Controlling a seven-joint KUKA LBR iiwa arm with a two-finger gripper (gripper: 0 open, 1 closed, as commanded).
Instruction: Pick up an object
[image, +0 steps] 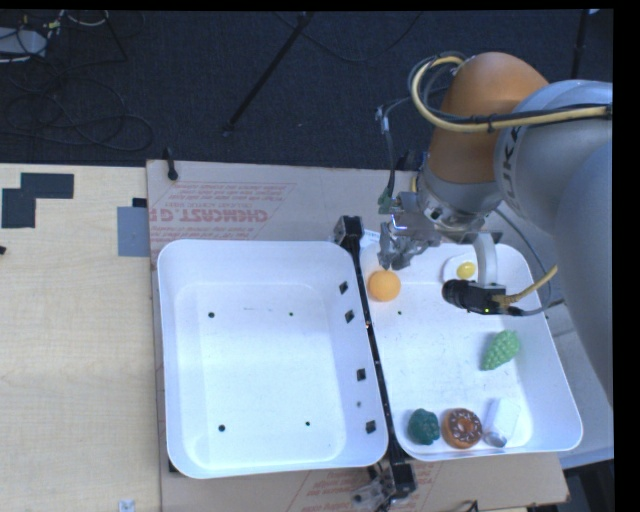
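Beneath dark cable-strewn flooring, a pale wood bench (70, 350) is carrying cardboard (250, 205) and two glossy white bins. Left bin (255, 350): bare plastic. Right bin (545, 400) is holding an orange ball (384, 286), green lump (423, 426), donut (462, 427), knobbly green fruit (501, 350). Gripper (398, 255) is hovering just above the ball; I cannot tell its finger state.

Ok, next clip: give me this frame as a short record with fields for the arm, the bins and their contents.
gripper: low over the right bin's far left corner, just above the orange ball
right bin: orange ball, small yellow piece, light green object, dark green object, doughnut, white object
left bin: no objects seen
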